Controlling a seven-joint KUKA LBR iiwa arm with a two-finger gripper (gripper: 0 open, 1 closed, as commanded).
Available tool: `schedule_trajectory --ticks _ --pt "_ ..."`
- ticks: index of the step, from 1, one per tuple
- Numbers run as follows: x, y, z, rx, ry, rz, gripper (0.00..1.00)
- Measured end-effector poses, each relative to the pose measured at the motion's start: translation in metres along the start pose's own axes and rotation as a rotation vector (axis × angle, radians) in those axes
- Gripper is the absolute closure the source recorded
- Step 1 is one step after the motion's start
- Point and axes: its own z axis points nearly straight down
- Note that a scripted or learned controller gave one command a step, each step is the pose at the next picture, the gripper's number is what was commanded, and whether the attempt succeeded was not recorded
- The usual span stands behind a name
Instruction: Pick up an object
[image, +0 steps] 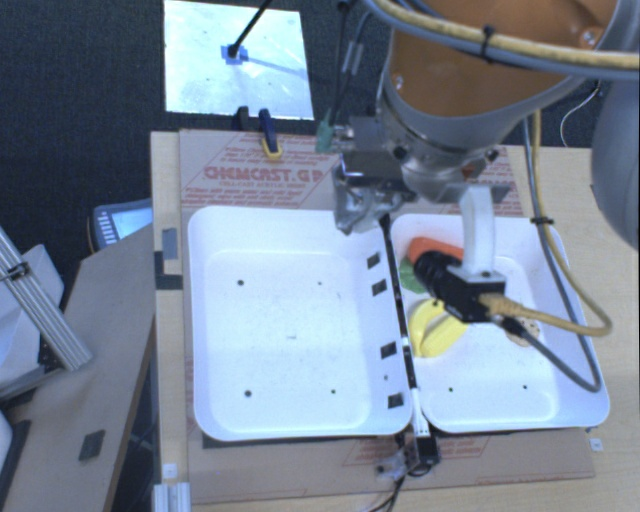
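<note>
My gripper (353, 212) hangs over the far end of the divider between the two white bins, at the back edge of the left bin (203, 330). In the right bin (520, 398) lie an orange object (436, 247), a green object (411, 272) just in front of it, and a yellow rounded object (433, 330) nearer the camera. All three sit to the right of the gripper and are partly hidden by the wrist. Nothing is visibly held.
A small pale brownish object (521, 331) lies at the right side of the right bin. A cardboard sheet (250, 175) lies under both bins, with a clamp (268, 135) at its far edge. The arm's big body looms over the back right.
</note>
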Motion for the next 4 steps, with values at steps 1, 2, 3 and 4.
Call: schedule_trajectory --ticks 1,2,3,4 --pt "-0.004 0.0 0.003 0.006 -0.004 0.006 0.0" --pt "-0.003 0.001 -0.008 0.003 -0.002 0.001 1.0" --pt "-0.02 -0.001 0.076 0.014 -0.008 0.012 1.0" --pt "-0.019 0.0 0.0 -0.001 -0.001 0.006 1.0"
